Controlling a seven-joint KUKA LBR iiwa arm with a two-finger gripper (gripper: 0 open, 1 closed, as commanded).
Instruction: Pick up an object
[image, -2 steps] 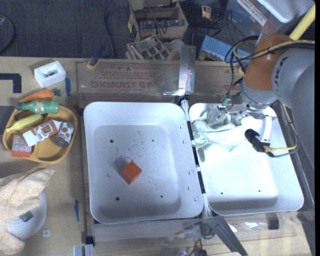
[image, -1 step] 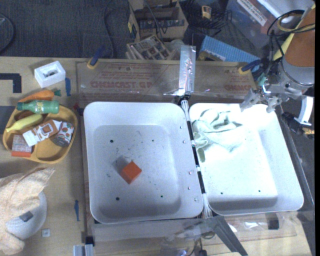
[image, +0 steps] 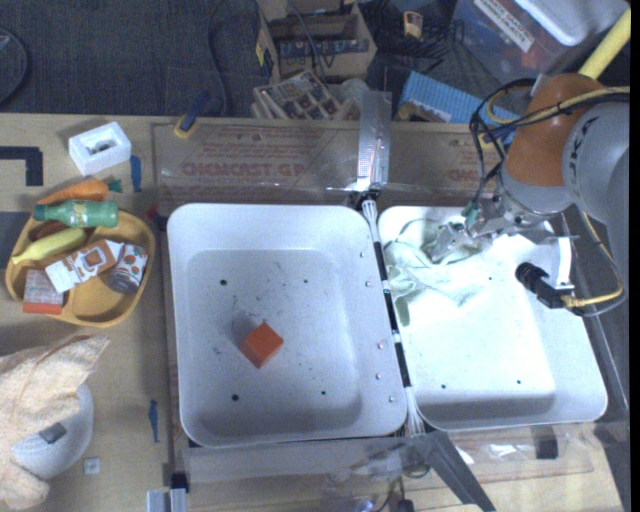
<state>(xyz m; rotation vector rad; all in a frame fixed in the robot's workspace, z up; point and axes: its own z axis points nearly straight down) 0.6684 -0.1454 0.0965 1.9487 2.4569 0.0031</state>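
The arm comes in from the right and bends down over the far end of the right bin, its pincer low among a pale, crumpled cloth that lies bunched against the bin's left wall. From where I stand I cannot tell how the pincer is set; cloth and glare hide it. A black cable end hangs just beside it, over the bin floor.

The left bin holds a small orange block, sitting alone near the middle of its speckled floor, well apart from the arm, with the two bins' adjoining walls in between.

Off to the left on the desk, a yellow bowl is heaped with toy food, a green bottle lying across the top. A small white box sits behind it, and a tan cloth spreads in front.
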